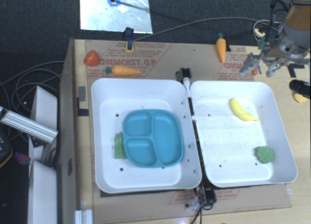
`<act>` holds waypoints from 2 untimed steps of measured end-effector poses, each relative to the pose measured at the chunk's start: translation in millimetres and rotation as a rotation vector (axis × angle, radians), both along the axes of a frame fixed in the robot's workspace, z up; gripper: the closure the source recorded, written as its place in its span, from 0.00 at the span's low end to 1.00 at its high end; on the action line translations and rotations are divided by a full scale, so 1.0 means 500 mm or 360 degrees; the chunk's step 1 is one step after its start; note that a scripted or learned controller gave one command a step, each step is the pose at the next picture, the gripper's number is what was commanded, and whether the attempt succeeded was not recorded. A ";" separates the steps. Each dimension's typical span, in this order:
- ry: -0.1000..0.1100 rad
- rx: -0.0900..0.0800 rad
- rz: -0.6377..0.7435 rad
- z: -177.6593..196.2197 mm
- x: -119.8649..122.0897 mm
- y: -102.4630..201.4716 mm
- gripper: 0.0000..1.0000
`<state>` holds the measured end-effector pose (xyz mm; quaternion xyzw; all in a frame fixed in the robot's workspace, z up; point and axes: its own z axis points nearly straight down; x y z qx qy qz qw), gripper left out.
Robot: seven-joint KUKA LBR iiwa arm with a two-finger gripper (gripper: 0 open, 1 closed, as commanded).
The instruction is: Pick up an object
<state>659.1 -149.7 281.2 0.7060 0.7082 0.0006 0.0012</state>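
dark carpet surrounds the counter (pixel 146 60) with 2 white bins. the end effector (pixel 260 66), fingers spread and grasping nothing, hangs above the right white bin's (pixel 279 121) far rim. approach is underway; a descent toward the yellow plastic banana (pixel 242 110) is called for.

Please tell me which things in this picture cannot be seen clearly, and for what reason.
- Green object, left bin: the blue divided tray covers part of it, so its shape is unclear.
- Gripper, camera view: small and blurred, so the state of the fingers is unclear.
- Arm: cut off by the top right edge.
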 end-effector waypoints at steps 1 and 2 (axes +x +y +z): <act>0.0005 -0.0001 -0.0003 -0.133 0.002 -0.116 0.00; 0.0007 0.0003 0.0001 -0.373 0.017 -0.067 0.00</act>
